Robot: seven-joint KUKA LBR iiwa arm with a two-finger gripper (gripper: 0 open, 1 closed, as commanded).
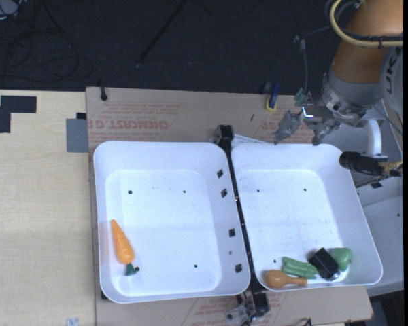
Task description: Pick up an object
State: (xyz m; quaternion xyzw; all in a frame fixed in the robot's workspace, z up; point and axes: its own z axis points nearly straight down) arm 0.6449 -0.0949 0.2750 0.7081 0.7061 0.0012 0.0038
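An orange carrot [122, 242] with a dark green stub lies near the front left of the left bin [163, 158]. In the front right corner of the right bin [292, 158] sit a tan gourd-shaped thing [283, 279], a green pea pod [299, 268], a black block [324, 263] and a green round piece [341, 255], all close together. My gripper [299, 131] hangs above the back edge of the right bin, far from those things. Its two fingers stand apart, with nothing between them.
The two white bins share a black divider [232, 209] down the middle. Brown cardboard [170, 117] lies under and behind them. A pale wooden bench top [34, 209] runs to the left, with dark squares [75, 133] on it.
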